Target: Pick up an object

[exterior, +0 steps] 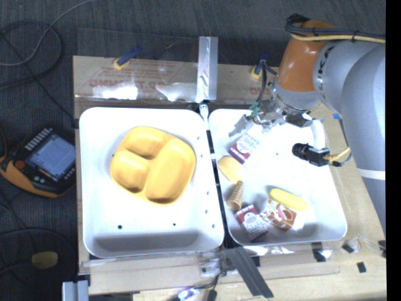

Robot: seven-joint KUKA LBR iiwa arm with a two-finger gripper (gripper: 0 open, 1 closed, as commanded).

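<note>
My gripper (254,119) hangs over the far left part of the right bin (326,187), just above and beside a small purple and white carton (244,147). Below the carton lie a yellow piece (229,167) and a toy ice cream cone (235,195). Near the bin's front sit a red and white carton (251,222) and an orange and white packet with a yellow top (284,209). A large yellow bun-shaped object (152,163) lies in the left bin (103,231). The view shows nothing held.
The grey arm with its orange band (301,58) reaches in over the right bin's far right corner, with a black fitting (309,152) hanging over the bin. A control pendant (44,162) lies on the floor to the left. A ridge (212,168) divides the bins.
</note>
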